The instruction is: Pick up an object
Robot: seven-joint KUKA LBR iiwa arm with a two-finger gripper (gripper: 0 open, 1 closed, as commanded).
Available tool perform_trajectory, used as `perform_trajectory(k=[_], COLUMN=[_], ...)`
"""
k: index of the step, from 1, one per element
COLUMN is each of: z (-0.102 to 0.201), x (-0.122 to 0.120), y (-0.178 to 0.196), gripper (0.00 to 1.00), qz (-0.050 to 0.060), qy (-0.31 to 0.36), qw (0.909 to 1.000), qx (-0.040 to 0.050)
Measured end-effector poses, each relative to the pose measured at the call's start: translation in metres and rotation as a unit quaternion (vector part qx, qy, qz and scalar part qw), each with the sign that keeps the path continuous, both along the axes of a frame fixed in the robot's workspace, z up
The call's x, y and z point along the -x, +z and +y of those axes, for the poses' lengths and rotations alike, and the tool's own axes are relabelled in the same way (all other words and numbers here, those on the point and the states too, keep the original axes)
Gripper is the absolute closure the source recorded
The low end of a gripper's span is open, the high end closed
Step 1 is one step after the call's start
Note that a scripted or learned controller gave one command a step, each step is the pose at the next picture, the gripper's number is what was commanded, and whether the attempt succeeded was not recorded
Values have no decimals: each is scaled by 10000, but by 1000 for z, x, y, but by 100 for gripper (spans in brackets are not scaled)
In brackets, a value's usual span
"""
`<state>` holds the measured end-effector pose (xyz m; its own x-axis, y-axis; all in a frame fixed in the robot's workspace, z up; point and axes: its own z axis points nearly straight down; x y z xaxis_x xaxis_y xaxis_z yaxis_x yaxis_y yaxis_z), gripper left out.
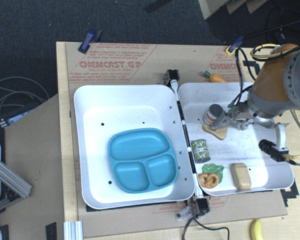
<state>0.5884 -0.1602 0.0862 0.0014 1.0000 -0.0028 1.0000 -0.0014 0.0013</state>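
The scene is viewed from a single fixed camera set above the bench (140,59), looking down at a slant. Both white bins are taken in whole: the left bin (90,134) sits near the middle of the view and the right bin (270,176) lies toward the right edge. The far edge of the bench is seen at the top, with dark floor (90,9) beyond it, and the near edge at the bottom. The arm (275,84) is seen entering from the right.

divided tray (140,159) in left bin (90,109), can (199,150) in right bin (270,176)
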Motion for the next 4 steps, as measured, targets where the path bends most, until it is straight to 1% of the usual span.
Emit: perform_trajectory(k=[1, 2, 3, 4], z=[68, 60, 60, 5], x=[-40, -67, -64, 11], y=[1, -5, -5, 0], gripper=[0, 0, 0, 0], qz=[-27, 353, 310, 1], qy=[14, 58, 51, -3], qw=[10000, 9993, 9995, 10000], qx=[-20, -93, -81, -2])
